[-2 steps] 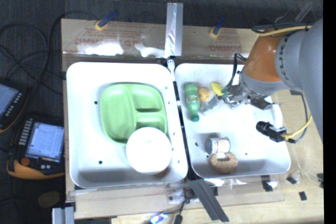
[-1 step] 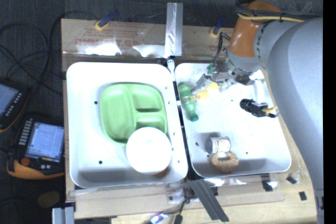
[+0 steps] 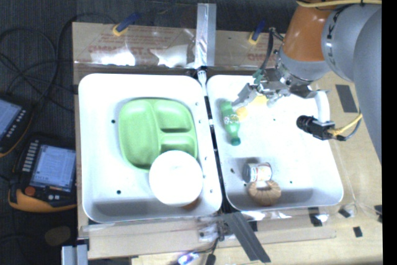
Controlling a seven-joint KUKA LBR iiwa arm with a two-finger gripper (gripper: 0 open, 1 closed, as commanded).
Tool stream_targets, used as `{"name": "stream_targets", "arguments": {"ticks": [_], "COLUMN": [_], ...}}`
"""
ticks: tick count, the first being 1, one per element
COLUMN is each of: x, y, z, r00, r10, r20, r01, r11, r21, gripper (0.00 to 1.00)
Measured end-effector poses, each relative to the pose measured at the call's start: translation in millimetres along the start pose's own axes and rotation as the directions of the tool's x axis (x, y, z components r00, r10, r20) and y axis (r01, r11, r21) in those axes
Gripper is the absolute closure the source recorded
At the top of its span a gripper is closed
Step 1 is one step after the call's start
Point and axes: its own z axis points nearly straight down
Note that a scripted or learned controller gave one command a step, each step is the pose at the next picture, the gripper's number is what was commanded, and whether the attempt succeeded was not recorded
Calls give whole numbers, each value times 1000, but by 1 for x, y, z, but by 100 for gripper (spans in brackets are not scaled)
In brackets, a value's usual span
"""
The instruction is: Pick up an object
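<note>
Starting at your far left, well away from the jaws, the left bin point(image 3: 99, 133) carries a green divided tray point(image 3: 158, 130) with a white round lid or bowl point(image 3: 176, 177) overlapping its near corner. Cross the divider and you reach the right bin point(image 3: 310, 158), where a green bottle point(image 3: 231, 123) lies on its side just below and to the left of the jaws, close to the bin's left wall. The gripper point(image 3: 253, 93) hangs over the upper part of this bin; its fingers point(image 3: 244, 95) look parted, though at this angle you cannot judge the gap well, and nothing sits between them. A small yellow item point(image 3: 242, 112) lies just beneath the fingertips, beside the bottle. Well below the jaws, near the front wall, a small can point(image 3: 258, 172) rests touching a brown round object point(image 3: 265, 192).
</note>
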Motion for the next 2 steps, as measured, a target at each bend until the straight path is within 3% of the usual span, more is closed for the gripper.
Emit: {"name": "stream_targets", "arguments": {"ticks": [1, 2], "x": [-40, -22], "y": [45, 13], "z": [93, 94], "r00": [964, 894], "r10": [-264, -448], "r20": [4, 13], "r01": [264, 448], "r11": [964, 894], "r21": [0, -8], "gripper": [0, 0]}}
